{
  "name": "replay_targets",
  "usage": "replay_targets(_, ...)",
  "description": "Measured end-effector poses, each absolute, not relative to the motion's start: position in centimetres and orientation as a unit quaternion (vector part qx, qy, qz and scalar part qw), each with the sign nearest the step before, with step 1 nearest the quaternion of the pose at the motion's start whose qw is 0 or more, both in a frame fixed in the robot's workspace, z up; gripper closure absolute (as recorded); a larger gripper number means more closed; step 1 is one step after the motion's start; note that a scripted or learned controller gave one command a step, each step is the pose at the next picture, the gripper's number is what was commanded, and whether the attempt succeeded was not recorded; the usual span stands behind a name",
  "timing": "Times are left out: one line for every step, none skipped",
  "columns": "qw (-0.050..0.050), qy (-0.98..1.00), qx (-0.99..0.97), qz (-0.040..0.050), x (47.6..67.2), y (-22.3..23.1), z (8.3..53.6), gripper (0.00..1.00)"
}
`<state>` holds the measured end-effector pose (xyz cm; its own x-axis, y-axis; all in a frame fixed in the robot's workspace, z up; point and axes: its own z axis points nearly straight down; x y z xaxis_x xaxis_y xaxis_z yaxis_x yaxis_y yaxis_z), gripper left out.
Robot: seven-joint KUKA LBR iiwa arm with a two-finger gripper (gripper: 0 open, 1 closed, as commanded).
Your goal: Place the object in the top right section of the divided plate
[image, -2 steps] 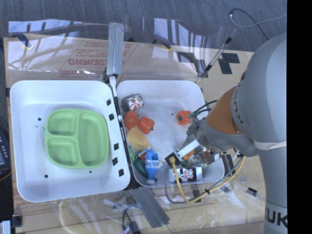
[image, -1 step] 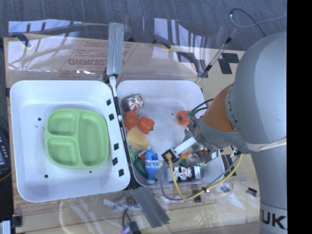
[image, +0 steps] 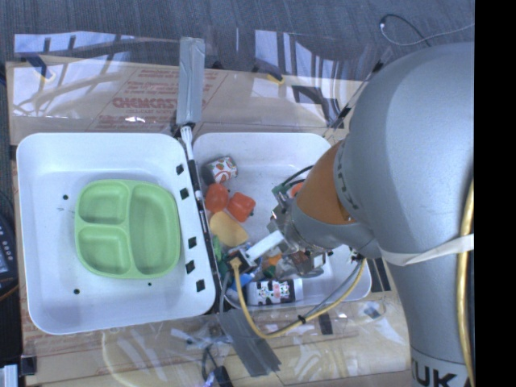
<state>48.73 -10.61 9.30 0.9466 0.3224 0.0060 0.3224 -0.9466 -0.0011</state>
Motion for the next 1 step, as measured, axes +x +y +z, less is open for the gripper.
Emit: replay_targets(0.002, -0.166, -0.986, -0.0019, 48.73, -10.62, 10.19, 1.00)
